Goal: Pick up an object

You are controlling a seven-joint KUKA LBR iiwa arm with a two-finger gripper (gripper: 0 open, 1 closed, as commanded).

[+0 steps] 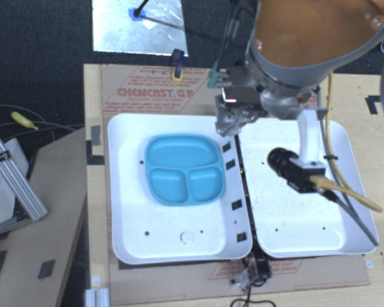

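Arm (307, 24): You have the grey arm with its orange band coming in from the right, and its bulk covers the far right of the view.
Gripper (232, 124): It sits at the far end of the seam where the two bins meet, over the far right corner of the left bin. You cannot tell from this angle whether it is open or closed.
Blue tray (182, 169): This is your one loose item to pick. It lies flat in the middle of the left bin, with one long compartment on the far side and two smaller ones on the near side. It is near the gripper but apart from it, to the left and closer to you.
Left bin (125, 171): Shallow and white, with a faint round mark on its floor near the front edge.
Right bin (307, 238): Shallow and white, set edge to edge with the left bin.
Black tabs (230, 165): You can see a row of these along the seam between the bins.
Cardboard sheet (153, 89): It lies under both bins, with red print showing beyond the left bin.
Yellow and blue clip (177, 66): It stands at the far edge of the cardboard.
Shiny sheet (137, 18): It lies flat on the dark floor beyond the cardboard.
Metal frame (13, 178): You see it at the left edge, well apart from the bins.
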